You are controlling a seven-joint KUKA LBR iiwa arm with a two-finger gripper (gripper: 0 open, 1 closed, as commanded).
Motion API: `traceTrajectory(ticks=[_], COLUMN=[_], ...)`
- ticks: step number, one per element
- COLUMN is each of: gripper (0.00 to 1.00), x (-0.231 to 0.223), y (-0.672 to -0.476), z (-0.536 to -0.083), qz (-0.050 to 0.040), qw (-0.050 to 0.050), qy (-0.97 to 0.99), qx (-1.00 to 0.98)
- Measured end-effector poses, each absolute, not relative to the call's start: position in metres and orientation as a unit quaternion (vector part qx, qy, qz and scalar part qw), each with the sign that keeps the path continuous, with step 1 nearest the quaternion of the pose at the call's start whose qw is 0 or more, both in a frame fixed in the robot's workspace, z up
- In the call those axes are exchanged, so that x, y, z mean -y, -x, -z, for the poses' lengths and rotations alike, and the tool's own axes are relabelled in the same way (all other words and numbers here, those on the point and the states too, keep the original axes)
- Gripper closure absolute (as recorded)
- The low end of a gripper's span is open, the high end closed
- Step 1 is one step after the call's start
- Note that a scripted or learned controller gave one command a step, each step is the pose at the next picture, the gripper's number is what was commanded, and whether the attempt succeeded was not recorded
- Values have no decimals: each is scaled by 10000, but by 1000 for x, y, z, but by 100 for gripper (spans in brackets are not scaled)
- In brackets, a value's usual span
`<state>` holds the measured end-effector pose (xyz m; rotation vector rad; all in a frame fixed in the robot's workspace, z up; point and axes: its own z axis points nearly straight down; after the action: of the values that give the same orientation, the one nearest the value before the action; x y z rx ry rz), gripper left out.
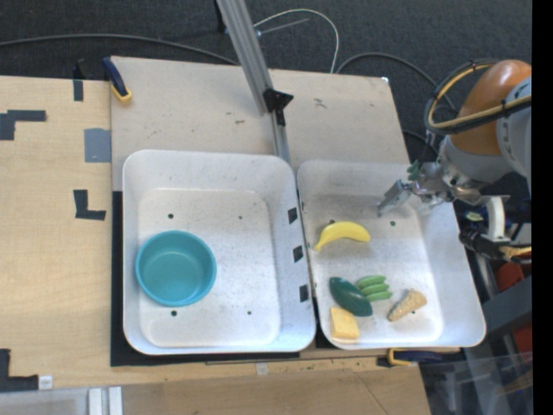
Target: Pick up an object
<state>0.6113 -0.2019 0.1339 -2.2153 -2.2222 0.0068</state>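
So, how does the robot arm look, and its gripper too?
The arm is grey, with a rounded orange band above the wrist. A thin cable loops around that band. The wrist part is bulky and metallic grey, with small dark and greenish fittings. The gripper is small, grey and metallic, ending in two thin fingers.

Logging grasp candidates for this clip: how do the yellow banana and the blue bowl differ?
The banana is yellow, slim and curved; the blue bowl is round, open at the top and clearly larger. The banana lies in the right bin, close to the pincer; the bowl sits in the left bin, far from it. Both rest on a bin floor, untouched.
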Motion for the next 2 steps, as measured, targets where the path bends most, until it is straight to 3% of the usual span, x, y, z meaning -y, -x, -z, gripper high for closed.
traceTrajectory(ticks=[1,2], gripper=[0,100], x=[201,200], y=[-611,-612], z=[-87,-98], qz=[-14,-13], qw=[-5,0], qy=[7059,7055], qx=[7083,7087])
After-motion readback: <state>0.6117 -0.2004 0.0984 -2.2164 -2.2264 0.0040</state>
